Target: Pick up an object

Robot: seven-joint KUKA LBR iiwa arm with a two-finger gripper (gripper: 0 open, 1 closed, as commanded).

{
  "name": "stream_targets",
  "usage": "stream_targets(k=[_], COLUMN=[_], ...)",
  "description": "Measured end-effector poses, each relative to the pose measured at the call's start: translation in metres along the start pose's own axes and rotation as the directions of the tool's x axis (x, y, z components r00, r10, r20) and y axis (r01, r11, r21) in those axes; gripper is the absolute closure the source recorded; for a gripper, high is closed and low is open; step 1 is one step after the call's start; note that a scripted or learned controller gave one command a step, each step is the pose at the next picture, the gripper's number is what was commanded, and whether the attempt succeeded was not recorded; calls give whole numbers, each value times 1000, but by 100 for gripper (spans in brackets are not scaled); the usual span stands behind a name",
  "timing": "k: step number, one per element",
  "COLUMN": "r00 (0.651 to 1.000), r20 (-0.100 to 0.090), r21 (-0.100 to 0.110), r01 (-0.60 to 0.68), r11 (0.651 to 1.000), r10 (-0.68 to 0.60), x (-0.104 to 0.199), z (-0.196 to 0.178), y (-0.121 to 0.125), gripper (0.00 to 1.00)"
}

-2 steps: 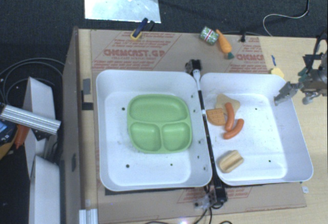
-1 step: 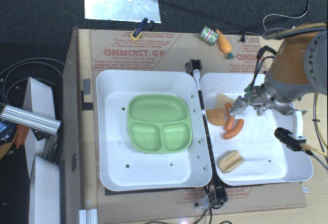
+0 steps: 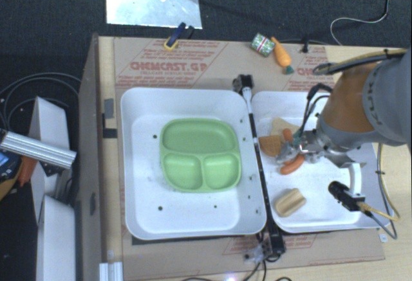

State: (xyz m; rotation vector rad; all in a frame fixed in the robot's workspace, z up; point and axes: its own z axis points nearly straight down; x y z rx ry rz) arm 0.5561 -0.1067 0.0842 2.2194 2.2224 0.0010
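Orange sausage (image 3: 291, 166) lies in the right bin (image 3: 318, 212), long axis slanting from lower left to upper right, its upper end at the gripper (image 3: 301, 148), whose opening cannot be told.

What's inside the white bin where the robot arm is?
The shallow white bin holds a tan bread-like block, a red-orange sausage-shaped toy, a brown flat piece and a pale wedge. The grey arm covers the bin's upper right part, so anything beneath is hidden.
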Motion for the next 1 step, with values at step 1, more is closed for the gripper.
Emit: stream_targets(k=[1], r00=[1000], r20=[0], r21=[-2], r01=[1], r11=[1000], r10=[-1], x=[0], z=[-10], y=[1], gripper=[100])
